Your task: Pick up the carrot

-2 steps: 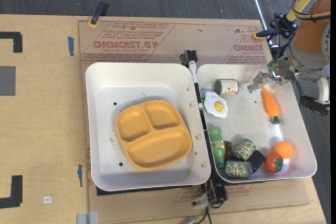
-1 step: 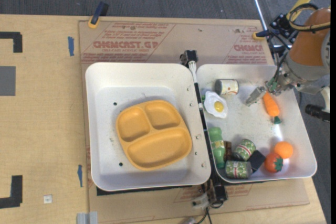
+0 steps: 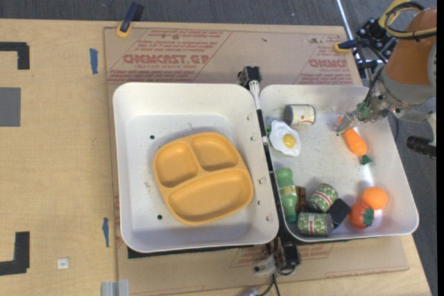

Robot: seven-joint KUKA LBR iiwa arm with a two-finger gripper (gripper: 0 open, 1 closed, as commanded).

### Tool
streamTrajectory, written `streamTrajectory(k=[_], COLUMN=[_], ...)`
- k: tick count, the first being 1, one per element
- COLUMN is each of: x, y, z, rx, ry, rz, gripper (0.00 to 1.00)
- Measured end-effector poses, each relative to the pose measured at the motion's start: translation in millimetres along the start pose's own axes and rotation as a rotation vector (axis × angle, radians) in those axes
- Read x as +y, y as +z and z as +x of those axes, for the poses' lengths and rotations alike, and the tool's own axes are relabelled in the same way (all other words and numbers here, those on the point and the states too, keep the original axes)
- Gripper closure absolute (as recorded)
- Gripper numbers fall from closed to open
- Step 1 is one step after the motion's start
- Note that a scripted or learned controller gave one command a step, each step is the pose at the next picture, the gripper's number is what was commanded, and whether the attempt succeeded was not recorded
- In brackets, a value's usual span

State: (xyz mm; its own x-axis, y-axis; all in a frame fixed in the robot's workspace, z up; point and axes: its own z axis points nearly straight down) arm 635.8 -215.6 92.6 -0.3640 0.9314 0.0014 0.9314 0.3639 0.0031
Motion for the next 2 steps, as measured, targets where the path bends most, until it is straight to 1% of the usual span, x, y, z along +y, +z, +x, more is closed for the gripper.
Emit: streamTrajectory(k=[1, 2], x=[-18, 30], y=[8, -57], z=[73, 98], rx=[-0.001, -0.001], ry=[-0.140, 0.191], rz=[0.001, 0.005], gripper=[1.00, 1.00])
